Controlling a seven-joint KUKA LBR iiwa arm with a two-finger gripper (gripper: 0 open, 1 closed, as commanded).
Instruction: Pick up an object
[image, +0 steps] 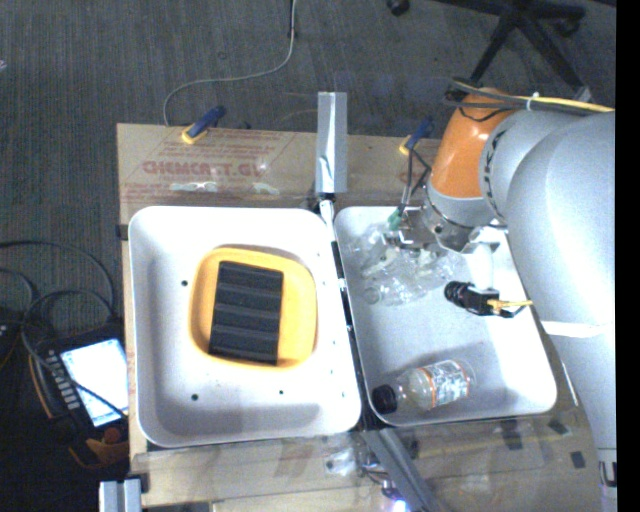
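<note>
As the arm (470, 170) hangs over clear plastic (385, 272) in the right bin (520, 400), its grasp is hidden.

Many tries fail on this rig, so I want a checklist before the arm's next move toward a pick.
1. End effector over the right bin: ok.
2. Crumpled clear plastic right beside it, a near target: ok.
3. Something already gripped: cannot tell.
4. Bottle on its side, apart from the plastic: ok.
5. Yellow pad with black block in the left bin, away from the arm: ok.
</note>
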